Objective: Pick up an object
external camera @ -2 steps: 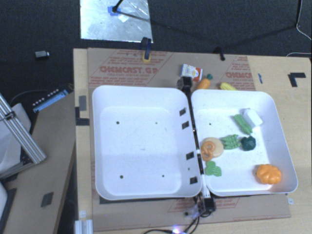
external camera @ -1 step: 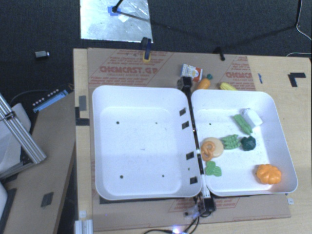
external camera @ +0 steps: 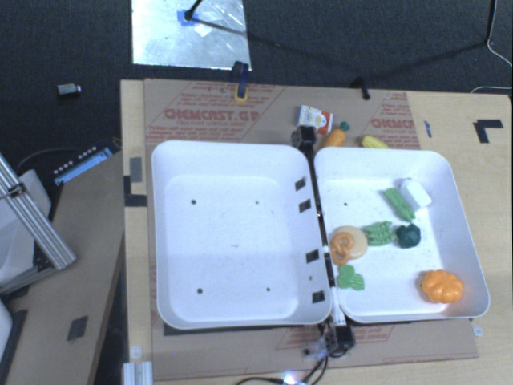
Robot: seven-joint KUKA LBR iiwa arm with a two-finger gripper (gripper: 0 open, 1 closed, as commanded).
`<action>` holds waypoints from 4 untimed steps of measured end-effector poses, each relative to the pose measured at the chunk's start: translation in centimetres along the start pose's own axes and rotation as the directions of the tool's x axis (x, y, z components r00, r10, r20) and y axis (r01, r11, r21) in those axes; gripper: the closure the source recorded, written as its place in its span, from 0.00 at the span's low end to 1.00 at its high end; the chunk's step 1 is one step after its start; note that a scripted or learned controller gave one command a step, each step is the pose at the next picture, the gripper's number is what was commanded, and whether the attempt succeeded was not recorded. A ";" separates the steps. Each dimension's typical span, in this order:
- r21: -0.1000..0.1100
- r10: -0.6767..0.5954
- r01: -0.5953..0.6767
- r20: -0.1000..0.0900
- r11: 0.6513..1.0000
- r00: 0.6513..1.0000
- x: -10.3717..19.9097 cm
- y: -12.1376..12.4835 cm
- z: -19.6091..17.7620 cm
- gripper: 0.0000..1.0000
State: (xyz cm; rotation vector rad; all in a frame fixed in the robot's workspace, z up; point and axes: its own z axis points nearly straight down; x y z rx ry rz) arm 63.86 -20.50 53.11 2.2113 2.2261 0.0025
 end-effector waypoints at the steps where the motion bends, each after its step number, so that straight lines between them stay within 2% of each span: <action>1: 0.000 0.001 -0.001 0.000 1.000 1.000 -0.1 3.1 -0.4 1.00; 2: 0.001 0.002 -0.002 0.001 1.000 1.000 -0.1 3.0 -0.4 1.00; 3: 0.001 0.010 -0.010 -0.001 1.000 1.000 -0.2 -8.4 -0.7 1.00; 4: -0.001 0.001 -0.001 0.001 1.000 1.000 -0.1 -2.6 -0.4 1.00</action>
